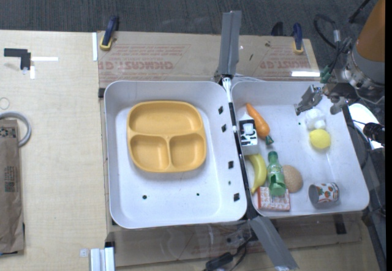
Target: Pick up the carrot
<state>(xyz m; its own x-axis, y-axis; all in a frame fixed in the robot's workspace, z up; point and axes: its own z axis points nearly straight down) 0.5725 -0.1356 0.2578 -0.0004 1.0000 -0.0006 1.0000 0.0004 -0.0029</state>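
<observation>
From the camera view we saw the carrot (258, 120) lying loose at about 10 o'clock in the right bin (358, 159), just beside the divider, while the gripper (320, 100) hovered near 1 o'clock, and we honestly couldn't tell its state.

You look down from one fixed camera above the bench (49, 141), slightly slanted. Both white bins (122, 202) sit mid-frame.

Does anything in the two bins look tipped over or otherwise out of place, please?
The small printed tin can lies on its side in the right white bin, at its lower right corner. The green bottle also lies flat, partly on a red-edged packet.
</observation>
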